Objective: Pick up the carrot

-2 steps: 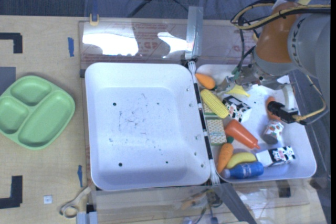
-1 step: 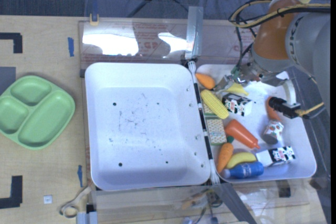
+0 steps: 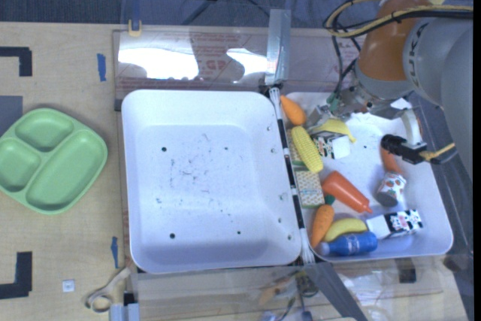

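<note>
Lying mid-bin, the carrot (image 3: 346, 192) sits well below the tool (image 3: 336, 107).

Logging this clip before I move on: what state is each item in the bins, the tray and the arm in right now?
carrot: lying in the right bin, not gripped.
corn cob: lying along the divider.
blue bottle: on its side at the near wall.
banana: lying flat by the bottle.
left bin: upright, scuffed floor.
green tray: upright on the bench.
gripper: low over the right bin's far corner.
</note>
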`<state>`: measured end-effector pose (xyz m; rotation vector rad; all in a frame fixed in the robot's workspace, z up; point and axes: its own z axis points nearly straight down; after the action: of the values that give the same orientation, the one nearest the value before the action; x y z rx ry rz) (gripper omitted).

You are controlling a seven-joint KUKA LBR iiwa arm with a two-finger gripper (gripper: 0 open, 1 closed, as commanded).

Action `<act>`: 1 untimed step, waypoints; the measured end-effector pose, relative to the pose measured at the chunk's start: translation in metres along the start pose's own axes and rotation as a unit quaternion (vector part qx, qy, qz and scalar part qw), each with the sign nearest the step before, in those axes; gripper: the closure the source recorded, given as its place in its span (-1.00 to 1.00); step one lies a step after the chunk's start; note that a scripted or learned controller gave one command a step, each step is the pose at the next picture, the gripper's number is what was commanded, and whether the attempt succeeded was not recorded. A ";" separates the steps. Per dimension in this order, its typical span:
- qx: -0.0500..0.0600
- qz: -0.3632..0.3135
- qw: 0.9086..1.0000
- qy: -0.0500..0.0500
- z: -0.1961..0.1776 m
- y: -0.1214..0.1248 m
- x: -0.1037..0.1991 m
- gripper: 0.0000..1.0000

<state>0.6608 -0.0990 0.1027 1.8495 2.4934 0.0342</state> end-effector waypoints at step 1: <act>0.018 -0.111 0.994 0.010 -0.086 -0.055 0.040 -1.00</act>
<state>0.5924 -0.0761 0.1855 1.5800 2.7139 0.0027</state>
